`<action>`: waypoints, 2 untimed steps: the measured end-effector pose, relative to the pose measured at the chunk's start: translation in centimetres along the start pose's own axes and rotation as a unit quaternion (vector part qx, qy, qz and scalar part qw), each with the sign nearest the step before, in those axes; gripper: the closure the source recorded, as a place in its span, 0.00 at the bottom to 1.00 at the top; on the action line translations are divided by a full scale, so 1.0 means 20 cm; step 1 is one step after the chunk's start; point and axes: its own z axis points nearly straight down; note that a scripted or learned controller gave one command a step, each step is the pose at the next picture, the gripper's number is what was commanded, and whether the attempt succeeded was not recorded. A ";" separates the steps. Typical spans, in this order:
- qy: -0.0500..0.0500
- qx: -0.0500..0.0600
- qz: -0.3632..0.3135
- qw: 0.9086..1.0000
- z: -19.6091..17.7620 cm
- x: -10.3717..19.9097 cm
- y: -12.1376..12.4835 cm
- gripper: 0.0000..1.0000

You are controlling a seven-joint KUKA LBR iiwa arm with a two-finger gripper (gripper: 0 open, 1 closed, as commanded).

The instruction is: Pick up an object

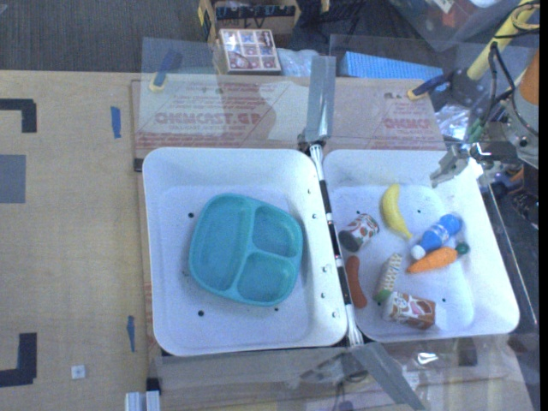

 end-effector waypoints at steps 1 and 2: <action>-0.001 -0.002 -0.039 0.999 0.78 0.20 0.06 0.00; -0.001 -0.004 -0.037 0.999 0.73 0.18 0.06 1.00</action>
